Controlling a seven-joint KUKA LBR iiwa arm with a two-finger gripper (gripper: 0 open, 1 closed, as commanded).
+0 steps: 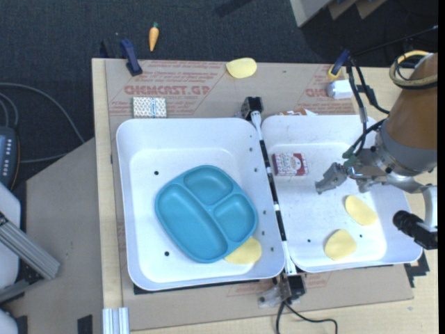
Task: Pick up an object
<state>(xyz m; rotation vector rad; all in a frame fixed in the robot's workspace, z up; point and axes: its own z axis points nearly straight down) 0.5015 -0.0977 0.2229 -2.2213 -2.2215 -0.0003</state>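
From above, the gripper (331, 179) hangs low in the right bin (306, 127); its fingers are too blurred for me to tell their state. A small red-and-white packet (289, 163) lies just left of it. Two yellow pieces (361, 209) (340, 243) sit nearer the front. The left bin (139, 145) holds a blue divided plate (206, 212).

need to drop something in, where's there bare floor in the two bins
Left bin: bare along the far and left sides of the blue divided plate. Right bin: bare between the red-and-white packet and the yellow pieces. Crowded by the claw.
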